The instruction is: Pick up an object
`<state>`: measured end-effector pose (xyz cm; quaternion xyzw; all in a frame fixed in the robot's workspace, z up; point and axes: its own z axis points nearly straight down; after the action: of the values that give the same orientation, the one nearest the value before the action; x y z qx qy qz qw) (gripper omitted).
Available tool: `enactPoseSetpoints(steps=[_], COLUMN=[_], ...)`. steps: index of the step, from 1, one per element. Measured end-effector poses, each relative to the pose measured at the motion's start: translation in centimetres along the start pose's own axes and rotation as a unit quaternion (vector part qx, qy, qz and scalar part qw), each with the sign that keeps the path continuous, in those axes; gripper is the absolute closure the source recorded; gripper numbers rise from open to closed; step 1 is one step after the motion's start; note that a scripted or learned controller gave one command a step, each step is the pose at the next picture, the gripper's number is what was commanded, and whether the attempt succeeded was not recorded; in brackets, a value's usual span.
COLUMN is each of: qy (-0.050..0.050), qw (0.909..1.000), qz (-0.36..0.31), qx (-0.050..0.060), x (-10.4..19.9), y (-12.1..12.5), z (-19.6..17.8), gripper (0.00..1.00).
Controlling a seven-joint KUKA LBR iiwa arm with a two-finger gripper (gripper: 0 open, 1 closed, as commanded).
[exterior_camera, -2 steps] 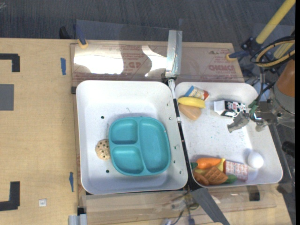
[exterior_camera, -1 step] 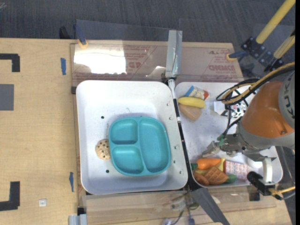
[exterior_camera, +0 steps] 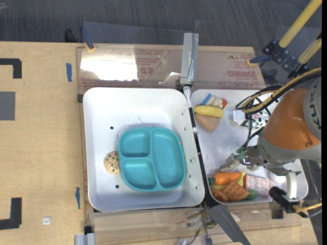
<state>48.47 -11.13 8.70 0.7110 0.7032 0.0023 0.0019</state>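
One orange carrot [exterior_camera: 227,177], green-tipped.

arm [exterior_camera: 294,126]: the right edge of the picture cuts it off, so most of it is out of sight.
gripper [exterior_camera: 240,160]: too small and blurry to tell how it stands.
right bin [exterior_camera: 225,137]: the arm covers its right part.
card [exterior_camera: 259,117]: the arm and black cables hide most of it; the spots on it are too small to read.
cookie [exterior_camera: 112,162]: the tray [exterior_camera: 152,158] covers its right side.
packet [exterior_camera: 259,184]: the print is too blurry to read.
green thing [exterior_camera: 251,194]: mostly hidden under the waffle [exterior_camera: 232,192].
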Motion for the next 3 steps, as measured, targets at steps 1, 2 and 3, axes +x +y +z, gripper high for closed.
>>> enactPoseSetpoints(steps=[1,2,3], qy=[0.0,0.002,0.008], qw=[1.0,0.9963,0.9887], qz=[0.006,-0.085,-0.146], qx=[0.002,0.012,0.034], x=[-0.8,0.6,-0.2], y=[10.3,14.9,16.7], z=[0.0,0.1,-1.7], gripper=[0.0,0.0,0.0])
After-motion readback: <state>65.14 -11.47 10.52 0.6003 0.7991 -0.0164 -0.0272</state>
